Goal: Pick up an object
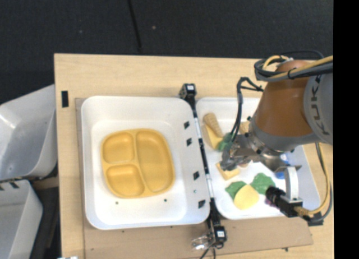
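Yellow round object [245, 198] lies just below-right of pincer [231, 160] in right bin [224, 210]

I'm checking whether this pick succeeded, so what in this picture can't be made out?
- Gripper fingers: the arm's wrist covers them from above, so any grasp is unreadable.
- Blue item: mostly under the arm; its kind is unclear.
- Yellow block and tan piece: partly hidden by the gripper.
- Right bin: its far side sits under the arm.
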